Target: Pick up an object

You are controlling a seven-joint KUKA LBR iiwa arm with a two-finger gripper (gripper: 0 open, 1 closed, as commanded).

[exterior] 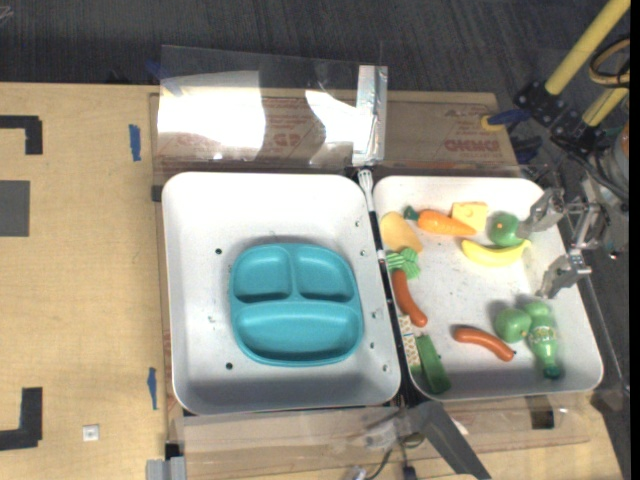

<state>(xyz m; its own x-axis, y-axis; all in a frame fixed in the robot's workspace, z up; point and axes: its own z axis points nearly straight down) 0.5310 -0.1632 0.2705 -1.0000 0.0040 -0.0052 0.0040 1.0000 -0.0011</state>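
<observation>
Down at the near edge of the right bin [590, 368], a green cucumber-like piece [432, 361] lies by the divider, with a red sausage [484, 341] beside it toward the middle and a green bottle [545, 343] standing against a small green pepper [512, 321] nearer the right wall. Further up the divider side, a reddish chilli with a green leafy top [405, 286] runs lengthwise. Left of all this, the other bin [190, 218] holds a teal three-compartment plate [295, 301] lying flat at its centre. Toward the far end of the right bin sit a yellow banana [492, 253], a green apple-like ball [503, 228] touching it, a pale yellow wedge [468, 211], an orange carrot [445, 224] and a yellowish-orange fruit [398, 232] by the divider. At the bin's right wall the gripper [560, 240] hangs with its two metal fingers spread apart, nothing between them, near the banana and apple but not touching either. Beyond both bins stands a clear plastic sheet [270, 118] against cardboard.
</observation>
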